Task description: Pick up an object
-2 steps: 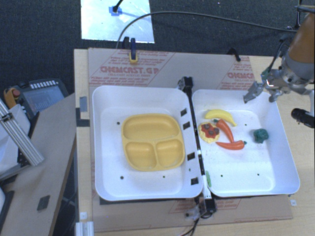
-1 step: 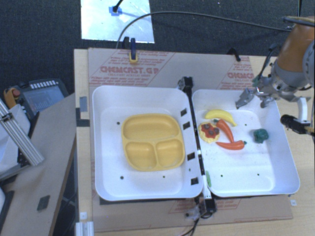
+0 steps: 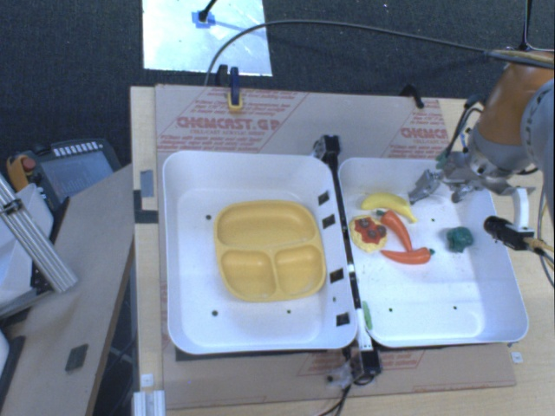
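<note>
Arm [image 3: 520,102] is over the right bin [image 3: 494,319], upper corner, and the gripper [image 3: 442,180] hangs low with fingers spread, nothing between them. Just below and left of it lies the banana [image 3: 388,203], then two peppers [image 3: 401,241]; the green piece [image 3: 460,237] sits below right. Best bet, I'd say: straddle the banana's narrow width, then close.

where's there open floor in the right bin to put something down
Open floor: the right bin's near half, below the orange pepper, and a strip between the broccoli and the right wall. Crowded: the upper left, where the banana, pizza slice and carrot cluster beside the end effector.
</note>
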`<state>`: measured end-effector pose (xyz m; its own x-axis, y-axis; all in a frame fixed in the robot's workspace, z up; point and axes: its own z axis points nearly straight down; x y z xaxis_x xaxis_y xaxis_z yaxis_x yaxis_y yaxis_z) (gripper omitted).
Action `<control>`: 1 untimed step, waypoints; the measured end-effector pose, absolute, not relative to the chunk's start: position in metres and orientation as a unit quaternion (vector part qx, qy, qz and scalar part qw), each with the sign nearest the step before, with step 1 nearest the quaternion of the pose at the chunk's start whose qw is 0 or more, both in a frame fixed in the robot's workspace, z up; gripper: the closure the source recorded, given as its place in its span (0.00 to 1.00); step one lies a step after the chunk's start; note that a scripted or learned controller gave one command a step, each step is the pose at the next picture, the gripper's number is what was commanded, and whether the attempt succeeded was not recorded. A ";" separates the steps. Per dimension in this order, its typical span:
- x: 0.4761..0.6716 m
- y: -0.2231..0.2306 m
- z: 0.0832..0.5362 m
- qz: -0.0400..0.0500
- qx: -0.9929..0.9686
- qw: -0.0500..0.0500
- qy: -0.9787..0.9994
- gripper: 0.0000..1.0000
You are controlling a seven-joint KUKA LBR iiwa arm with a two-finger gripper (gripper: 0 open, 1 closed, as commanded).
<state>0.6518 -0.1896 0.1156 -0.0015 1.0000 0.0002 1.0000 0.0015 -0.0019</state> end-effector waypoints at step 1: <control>0.652 -0.189 0.084 0.000 -0.705 0.000 -0.709 0.00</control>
